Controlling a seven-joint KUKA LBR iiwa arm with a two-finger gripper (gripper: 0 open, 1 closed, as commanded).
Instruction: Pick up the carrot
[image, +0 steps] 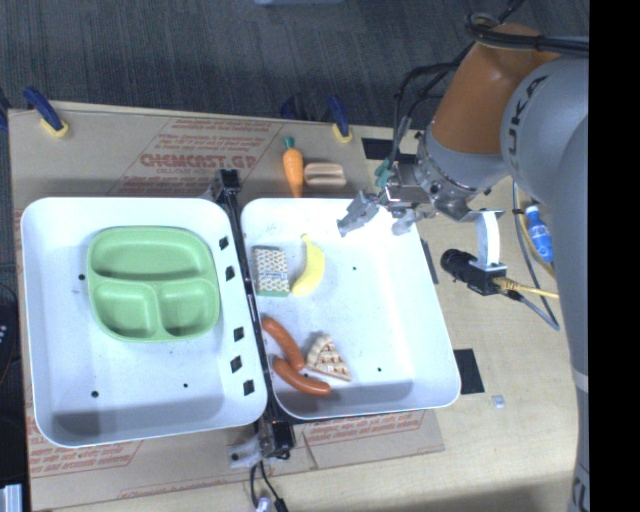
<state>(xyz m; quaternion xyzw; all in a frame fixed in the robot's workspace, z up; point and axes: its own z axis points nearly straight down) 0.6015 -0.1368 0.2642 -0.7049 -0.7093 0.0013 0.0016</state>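
Observation:
The carrot (291, 168), orange with a green top, lies on the cardboard just behind the right bin's (420, 300) far rim, outside both bins. My gripper (380, 218) hangs over the right bin's far right corner, to the right of the carrot and a little nearer the camera. It is open, with its two pale fingers (355, 214) spread apart and nothing between them.
A small bun (323, 176) lies right beside the carrot. The right bin holds a banana (311, 268), a checkered block (270, 270), two sausages (283, 340) and a waffle-like wedge (328, 358). A green divided plate (152, 280) sits in the left bin (50, 330).

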